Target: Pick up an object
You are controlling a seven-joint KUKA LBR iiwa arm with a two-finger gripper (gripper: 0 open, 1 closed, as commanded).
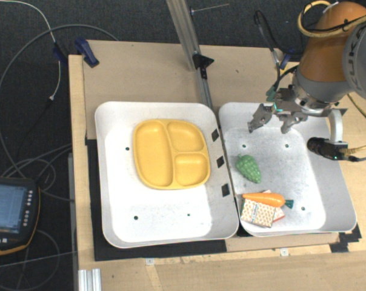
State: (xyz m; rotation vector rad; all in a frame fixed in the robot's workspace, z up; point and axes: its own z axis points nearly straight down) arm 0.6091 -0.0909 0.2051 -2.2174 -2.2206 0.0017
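We hover our two-finger gripper (272,121), jaws spread and holding nothing, above the right white bin (319,180); next we must descend onto the bumpy green toy (249,168) nearby.

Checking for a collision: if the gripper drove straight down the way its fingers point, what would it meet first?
Probably the bare floor of the right bin. The gripper is open above its far end; the green toy lies nearer the camera, though depth is unclear.
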